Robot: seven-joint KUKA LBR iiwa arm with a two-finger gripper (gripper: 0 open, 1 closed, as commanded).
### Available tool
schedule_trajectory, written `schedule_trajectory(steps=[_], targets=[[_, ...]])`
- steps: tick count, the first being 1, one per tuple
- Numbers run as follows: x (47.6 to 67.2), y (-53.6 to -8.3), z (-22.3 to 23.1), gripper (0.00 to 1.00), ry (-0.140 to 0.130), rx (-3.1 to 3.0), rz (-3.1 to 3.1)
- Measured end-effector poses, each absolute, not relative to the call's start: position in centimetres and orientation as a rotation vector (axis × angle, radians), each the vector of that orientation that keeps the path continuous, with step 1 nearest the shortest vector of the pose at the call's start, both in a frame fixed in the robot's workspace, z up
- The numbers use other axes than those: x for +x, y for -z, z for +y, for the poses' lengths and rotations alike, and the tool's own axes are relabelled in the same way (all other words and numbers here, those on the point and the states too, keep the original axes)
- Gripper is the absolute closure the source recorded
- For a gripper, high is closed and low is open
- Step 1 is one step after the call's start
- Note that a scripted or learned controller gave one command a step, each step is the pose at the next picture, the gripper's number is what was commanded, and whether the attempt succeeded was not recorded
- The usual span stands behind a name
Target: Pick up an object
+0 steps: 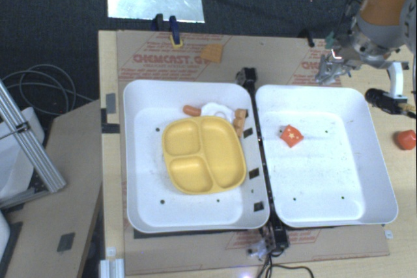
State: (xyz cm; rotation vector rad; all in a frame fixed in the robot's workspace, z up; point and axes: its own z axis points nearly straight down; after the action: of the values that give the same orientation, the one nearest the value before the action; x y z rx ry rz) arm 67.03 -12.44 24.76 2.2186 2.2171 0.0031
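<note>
The hand (331, 68) was positioned above the right bin's (374, 140) far rim, finger state indeterminable, while the orange block (291, 136) was located lower-left of it on the bin floor.

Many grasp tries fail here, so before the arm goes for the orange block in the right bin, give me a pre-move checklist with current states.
1. Orange block lies in the right bin: ok.
2. Block stands apart from the bin walls: ok.
3. Nothing lies on top of the block: ok.
4. Gripper is above the block: not ok, it hangs beyond the bin's far rim.
5. Gripper ready to close on it: cannot tell.
</note>
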Motion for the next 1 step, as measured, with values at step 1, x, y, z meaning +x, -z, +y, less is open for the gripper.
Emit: schedule_trajectory(steps=[1], targets=[[65.35, -25.44, -5.50, 1.00, -0.005, 2.210, 2.232]])
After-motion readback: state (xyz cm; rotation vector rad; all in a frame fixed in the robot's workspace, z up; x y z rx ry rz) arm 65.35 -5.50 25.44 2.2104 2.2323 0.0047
